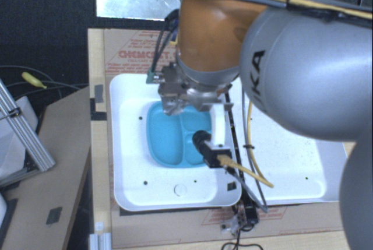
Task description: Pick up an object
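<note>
Because the tool [175, 104], its grip state impossible to tell, hangs over the far edge of the flat blue two-compartment plastic tray [175, 139] in the left white bin [125, 144], it may slide off the low rim.

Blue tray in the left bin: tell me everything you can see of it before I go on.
The blue tray is a light blue, smooth, plastic-looking dish with rounded corners and a raised ridge splitting it into compartments. It lies flat on the floor of the left bin, near the middle and towards the wall shared with the right bin. The gripper covers its far edge, and a black part of the arm overlaps its right side. Whether either touches it cannot be told.
</note>
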